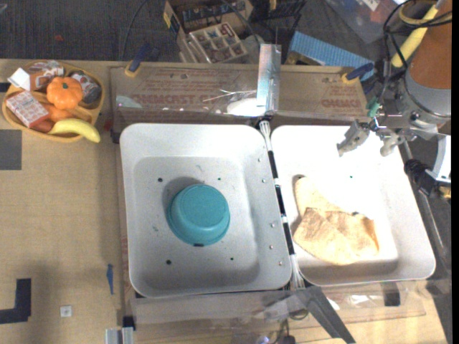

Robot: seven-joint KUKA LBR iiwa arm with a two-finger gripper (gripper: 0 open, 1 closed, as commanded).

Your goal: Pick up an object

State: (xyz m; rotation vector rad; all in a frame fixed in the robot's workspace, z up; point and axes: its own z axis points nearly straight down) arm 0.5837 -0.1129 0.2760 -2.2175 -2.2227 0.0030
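Observation:
A teal bowl (pixel 199 213) lies upside down in the middle of the left bin (pixel 136 156). A flat tan piece with browned patches, like a folded flatbread (pixel 333 228), lies in the near half of the right bin (pixel 409 213). My gripper (pixel 371 140) hangs over the far part of the right bin, above and behind the flatbread. Its two fingers (pixel 350 140) stand spread apart, open, with nothing between them. The grey arm with its orange band (pixel 434 56) comes in from the upper right.
A basket of toy food (pixel 50 99) with a pumpkin and a banana sits on the bench at the far left. A cardboard wall (pixel 186 95) and a shiny upright post (pixel 269 77) stand behind the bins. Cables hang near the arm.

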